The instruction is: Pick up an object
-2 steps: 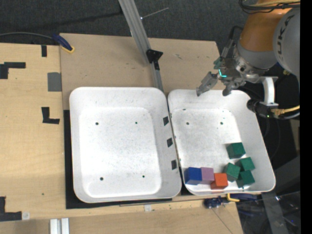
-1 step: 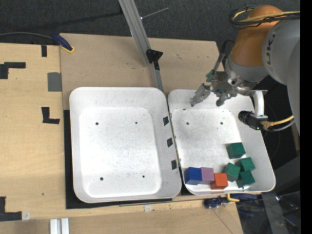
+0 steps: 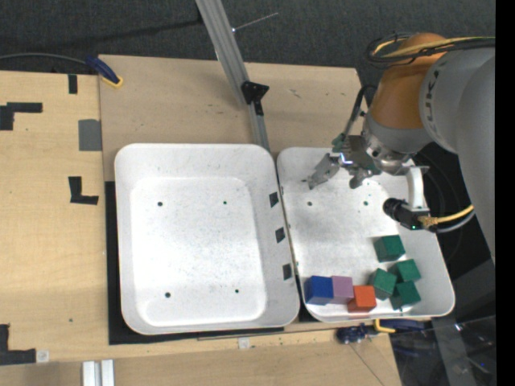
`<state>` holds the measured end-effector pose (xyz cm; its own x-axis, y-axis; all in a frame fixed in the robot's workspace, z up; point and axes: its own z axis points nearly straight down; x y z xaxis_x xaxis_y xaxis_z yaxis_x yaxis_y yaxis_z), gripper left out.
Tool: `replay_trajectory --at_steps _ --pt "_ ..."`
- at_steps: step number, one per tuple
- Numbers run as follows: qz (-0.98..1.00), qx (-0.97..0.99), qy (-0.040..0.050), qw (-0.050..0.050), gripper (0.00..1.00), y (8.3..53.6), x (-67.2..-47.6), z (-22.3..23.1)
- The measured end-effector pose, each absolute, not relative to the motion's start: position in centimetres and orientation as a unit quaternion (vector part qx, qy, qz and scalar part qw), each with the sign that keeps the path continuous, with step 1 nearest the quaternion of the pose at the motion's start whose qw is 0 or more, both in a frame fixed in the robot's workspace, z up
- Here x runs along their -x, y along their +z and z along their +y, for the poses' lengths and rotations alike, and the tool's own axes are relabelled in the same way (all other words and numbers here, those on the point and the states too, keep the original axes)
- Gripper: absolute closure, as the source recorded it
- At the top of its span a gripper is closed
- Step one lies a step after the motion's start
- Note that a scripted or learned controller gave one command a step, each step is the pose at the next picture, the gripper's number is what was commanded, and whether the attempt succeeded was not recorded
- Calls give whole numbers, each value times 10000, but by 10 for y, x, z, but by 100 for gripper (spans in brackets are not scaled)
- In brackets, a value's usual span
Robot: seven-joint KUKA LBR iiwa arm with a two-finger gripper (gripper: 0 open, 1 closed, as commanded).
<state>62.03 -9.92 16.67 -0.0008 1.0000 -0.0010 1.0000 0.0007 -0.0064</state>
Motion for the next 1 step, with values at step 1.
replay_trajectory --at_steps 1 --pt "-7075 7068 24 18 0 122 -621 -101"
